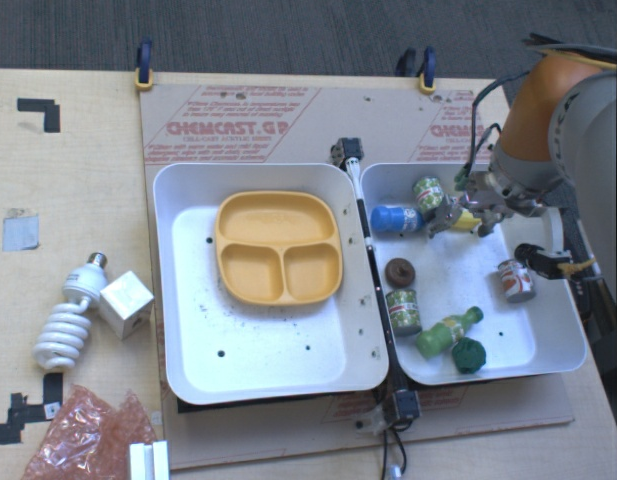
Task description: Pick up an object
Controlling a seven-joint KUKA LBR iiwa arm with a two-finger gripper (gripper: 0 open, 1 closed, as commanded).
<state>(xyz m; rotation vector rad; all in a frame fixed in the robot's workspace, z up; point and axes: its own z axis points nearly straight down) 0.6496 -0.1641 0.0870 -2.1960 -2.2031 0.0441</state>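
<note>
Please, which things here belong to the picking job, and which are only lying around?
For the job:
- pincer
- blue cylindrical can
- green plastic bottle
- brown round disc
- small silver-and-red tin

Lying about:
- yellow divided plastic tray
- white spiral light bulb
- white cube

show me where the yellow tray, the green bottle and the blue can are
Yellow tray (279, 245), camera view, on the ridge where its three compartments meet.
Green bottle (446, 332), camera view, on the middle of its body.
Blue can (392, 219), camera view, on the middle of its blue side.
</note>
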